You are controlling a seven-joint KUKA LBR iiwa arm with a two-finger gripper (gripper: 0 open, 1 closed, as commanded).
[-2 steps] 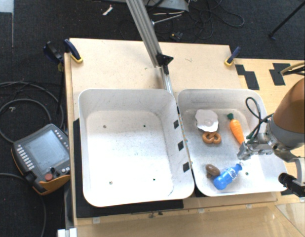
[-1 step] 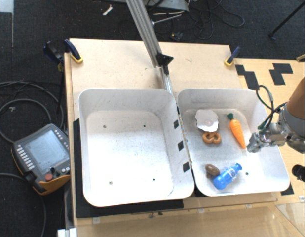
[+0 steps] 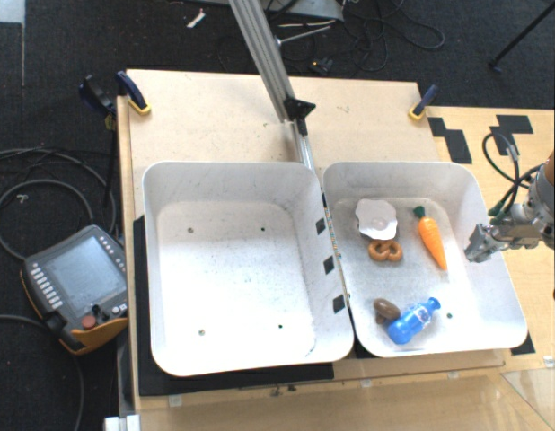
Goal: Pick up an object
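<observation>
Pale worktop (image 3: 215,115) carries two white bins; the right bin (image 3: 493,317) holds everything. Nearest, a blue bottle (image 3: 410,321) lies slanted beside a brown lump (image 3: 385,310). Farther back, a pretzel (image 3: 385,251), a white piece (image 3: 376,218), and a carrot (image 3: 431,241), green tip pointing away. Claw (image 3: 482,245) hovers over the right wall; its grip state is unclear

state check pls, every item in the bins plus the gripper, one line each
carrot: lying flat in the right bin, green end toward the back wall, untouched
pretzel: flat on the bin floor, touching the white disc's front edge
white disc: lying flat
blue bottle: on its side, cap pointing right
brown lump: resting against the bottle's left end
left bin: nothing visible inside
gripper: over the right bin's right wall, holding nothing; fingers unclear
</observation>
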